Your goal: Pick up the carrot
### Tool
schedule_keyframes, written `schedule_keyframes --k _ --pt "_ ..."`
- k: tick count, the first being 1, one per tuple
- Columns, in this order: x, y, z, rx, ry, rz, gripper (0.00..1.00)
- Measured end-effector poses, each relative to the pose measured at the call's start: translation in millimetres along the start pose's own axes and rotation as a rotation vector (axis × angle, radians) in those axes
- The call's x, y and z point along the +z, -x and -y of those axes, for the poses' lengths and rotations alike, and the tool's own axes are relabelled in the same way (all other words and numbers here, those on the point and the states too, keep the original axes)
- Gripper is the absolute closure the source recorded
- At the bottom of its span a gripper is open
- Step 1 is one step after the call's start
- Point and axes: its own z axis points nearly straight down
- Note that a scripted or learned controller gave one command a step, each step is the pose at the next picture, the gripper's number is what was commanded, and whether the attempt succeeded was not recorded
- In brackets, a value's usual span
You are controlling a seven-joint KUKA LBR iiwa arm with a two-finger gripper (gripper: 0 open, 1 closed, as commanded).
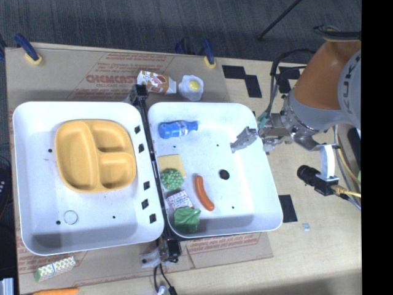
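Camera view, from above at a slant: we see two shallow white bins side by side on the tabletop (319, 251). The left bin (24, 165) holds a yellow divided tray (95, 153). The right bin (261, 183) holds a blue bottle (177, 128), a yellow block (171, 162), a green knobbly ball (171, 178), a small printed packet (178, 200), a green leafy piece (186, 219) and the carrot (204, 193).

We read the carrot as the slim orange-red stick lying flat on the bin floor, its long axis running from upper left to lower right, near the bin's middle and just right of the packet. Nothing touches it; a small dark spot (224, 175) lies close to its upper right.

The claw (244, 138) hangs over the right bin's upper right corner, well apart from the carrot. We cannot tell whether it is open or closed, and nothing shows in its grip.

We judge the step in hand to be the approach. The next move calls for travel down and left over the carrot, alignment across its narrow width, then descent.
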Motion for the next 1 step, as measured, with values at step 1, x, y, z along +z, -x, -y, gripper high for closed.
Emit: schedule_keyframes --k 1 --pt "145.4 -82.5 19.7 -0.231 -0.002 -0.001 0.00"
